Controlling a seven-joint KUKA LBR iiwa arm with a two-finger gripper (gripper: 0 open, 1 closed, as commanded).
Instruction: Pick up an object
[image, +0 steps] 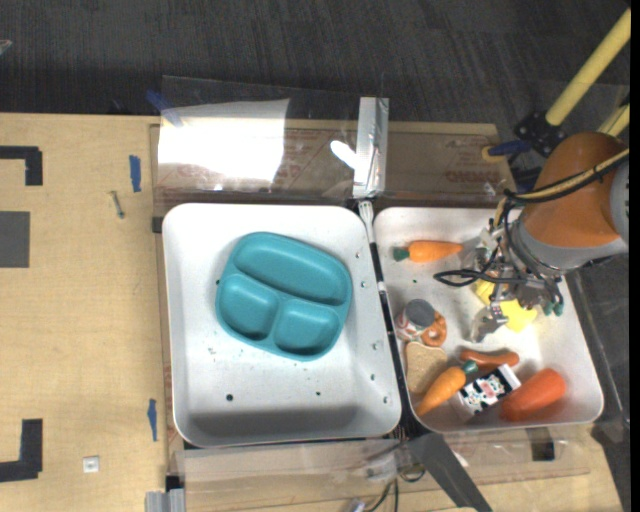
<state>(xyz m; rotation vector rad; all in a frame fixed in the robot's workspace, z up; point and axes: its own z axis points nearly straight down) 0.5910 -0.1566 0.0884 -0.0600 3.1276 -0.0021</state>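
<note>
Carrots (437, 251), three (two lie lower), share the right bin (585, 345); jaws' state unreadable above a yellow object (516, 314).

Lab bench (70, 300) (taped markers (134, 172))

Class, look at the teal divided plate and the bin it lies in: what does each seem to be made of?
Teal plate: probably moulded plastic, smooth and semi-matte, with soft rounded compartment edges and an even colour. Left bin: likely white plastic or coated metal, smooth, faintly glossy, speckled with dark marks.
</note>
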